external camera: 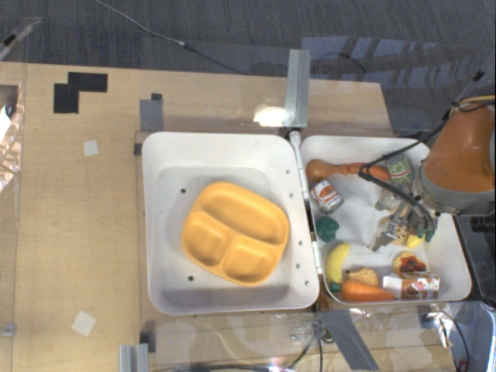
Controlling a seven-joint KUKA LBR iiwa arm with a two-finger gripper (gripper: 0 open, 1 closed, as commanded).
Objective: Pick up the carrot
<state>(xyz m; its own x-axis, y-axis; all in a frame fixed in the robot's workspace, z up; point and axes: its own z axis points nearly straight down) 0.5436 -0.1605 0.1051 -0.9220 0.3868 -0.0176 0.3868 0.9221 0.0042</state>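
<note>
Orange carrot (367, 291), yellow tray (235, 232)

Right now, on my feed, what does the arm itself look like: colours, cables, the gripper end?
The arm enters from the right as a broad rounded orange band over a grey segment. Thin black cables loop out from the wrist. The gripper is a small assembly of grey and silver metal parts, with angular fingers. I can make out no lettering or markings on it.

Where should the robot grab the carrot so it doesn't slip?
Probably the thick middle of the carrot, coming straight down from above. It lies flat and almost level near the right bin's front wall, so fingers should close across its narrow width. The banana and a small can crowd its ends; the middle is freest.
</note>
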